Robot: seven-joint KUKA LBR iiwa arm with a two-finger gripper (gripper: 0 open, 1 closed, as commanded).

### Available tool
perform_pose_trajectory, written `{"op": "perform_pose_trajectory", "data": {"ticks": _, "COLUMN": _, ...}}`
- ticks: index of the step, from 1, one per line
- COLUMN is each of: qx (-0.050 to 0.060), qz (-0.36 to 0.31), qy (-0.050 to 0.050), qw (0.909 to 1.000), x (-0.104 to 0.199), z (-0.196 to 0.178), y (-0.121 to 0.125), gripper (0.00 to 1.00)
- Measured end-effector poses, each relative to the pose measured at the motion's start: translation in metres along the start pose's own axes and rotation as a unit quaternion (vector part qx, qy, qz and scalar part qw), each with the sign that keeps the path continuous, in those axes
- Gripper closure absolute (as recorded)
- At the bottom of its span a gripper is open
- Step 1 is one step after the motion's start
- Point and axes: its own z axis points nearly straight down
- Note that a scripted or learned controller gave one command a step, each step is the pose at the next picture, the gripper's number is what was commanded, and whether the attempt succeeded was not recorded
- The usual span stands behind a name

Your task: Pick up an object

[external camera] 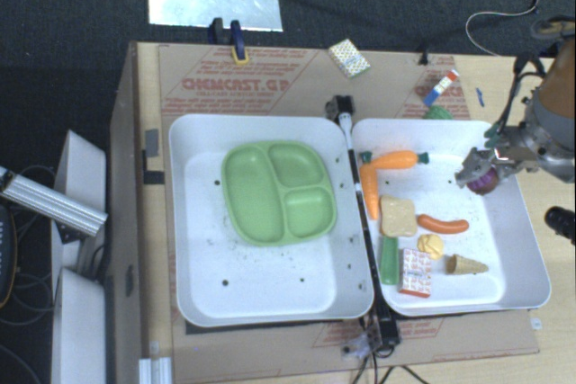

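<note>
My gripper [477,168] hangs over the right side of the right bin [517,234], reaching in from the right edge. A small purple object [487,183] shows between its fingertips, and the gripper is shut on it. Lying in the same bin are an orange carrot [396,160], a second orange piece [369,189] along the left wall, a tan bread slice [397,216], a red sausage [443,225], a green stick [388,258], a yellow lump [431,245], a cone [466,264] and a red-and-white packet [415,272].
The left bin [198,283] holds a green divided plate [279,192]. Behind the bins on the cardboard lie a small patterned box [349,58], a red-and-blue item [441,87] and a green piece [438,112]. A clamp [343,110] sits at the bins' shared back edge.
</note>
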Motion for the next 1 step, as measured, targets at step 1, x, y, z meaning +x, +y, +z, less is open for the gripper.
{"op": "perform_pose_trajectory", "data": {"ticks": 1, "qx": 0.000, "qz": -0.001, "qy": 0.001, "qw": 1.0000, "x": 0.0248, "z": 0.0117, "y": -0.0233, "gripper": 1.00}}
